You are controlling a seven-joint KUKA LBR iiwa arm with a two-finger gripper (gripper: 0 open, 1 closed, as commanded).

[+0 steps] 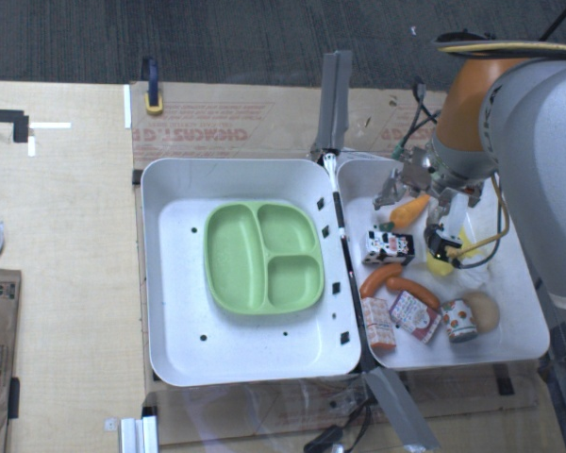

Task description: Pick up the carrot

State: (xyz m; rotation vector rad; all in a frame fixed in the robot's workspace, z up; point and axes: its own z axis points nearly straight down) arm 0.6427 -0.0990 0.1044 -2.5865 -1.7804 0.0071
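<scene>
**A:** Looking at the right bin (519, 343), the carrot (411, 209) sits near its back-left part, tilted, with the gripper (417, 196) right over it. One of the fingers (389, 191) is on its left and one on its right, so they look spread around it, but whether they're actually touching it, can't tell.

**B:** Yeah, same read. Just in front of the carrot there's a little black-and-white cow-print carton (389, 245), and a yellow thing (440, 264) sits to the right of that.

**A:** Closer to the front you've got two sausages (396, 281), a couple of red packets (396, 321) and a small can (460, 320) bunched together.

**B:** And the left bin (165, 347) has a green divided plate (262, 256) in the middle. Both bins sit touching side by side on the table (57, 281).
</scene>
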